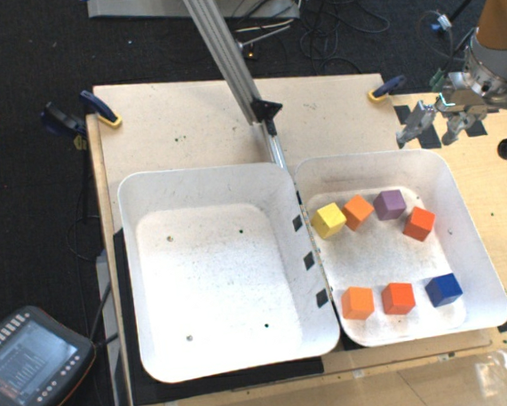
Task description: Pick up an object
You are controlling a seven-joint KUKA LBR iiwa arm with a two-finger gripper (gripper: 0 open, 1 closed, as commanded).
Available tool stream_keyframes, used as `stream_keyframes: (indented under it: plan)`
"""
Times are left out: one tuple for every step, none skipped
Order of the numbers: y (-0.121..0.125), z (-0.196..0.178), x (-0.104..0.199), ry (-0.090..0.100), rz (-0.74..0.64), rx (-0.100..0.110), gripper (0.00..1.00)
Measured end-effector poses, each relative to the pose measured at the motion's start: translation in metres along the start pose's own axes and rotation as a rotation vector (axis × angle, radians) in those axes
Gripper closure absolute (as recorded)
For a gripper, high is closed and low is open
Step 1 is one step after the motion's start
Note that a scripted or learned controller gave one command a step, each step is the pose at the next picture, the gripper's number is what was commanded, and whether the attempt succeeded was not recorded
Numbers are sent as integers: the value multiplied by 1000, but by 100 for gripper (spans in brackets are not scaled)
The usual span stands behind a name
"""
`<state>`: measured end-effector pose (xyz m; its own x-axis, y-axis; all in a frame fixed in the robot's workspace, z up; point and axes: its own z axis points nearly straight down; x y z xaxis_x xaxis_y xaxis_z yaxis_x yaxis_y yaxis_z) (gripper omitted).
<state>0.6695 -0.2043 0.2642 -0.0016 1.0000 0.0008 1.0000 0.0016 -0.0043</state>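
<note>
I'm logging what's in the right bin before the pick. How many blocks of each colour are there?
yellow block: 1
orange blocks: 2
red-orange blocks: 2
purple block: 1
blue block: 1
Total: 7, all in the right bin.

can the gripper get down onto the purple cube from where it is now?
Probably yes. The gripper hangs above the right bin's far rim, nothing between it and the purple cube. The orange cube beside it sits close, so finger room looks tight.
</note>
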Motion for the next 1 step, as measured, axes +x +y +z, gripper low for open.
stream_keyframes:
  plan:
    - [1,-4,0,-2,-2,-4,0]
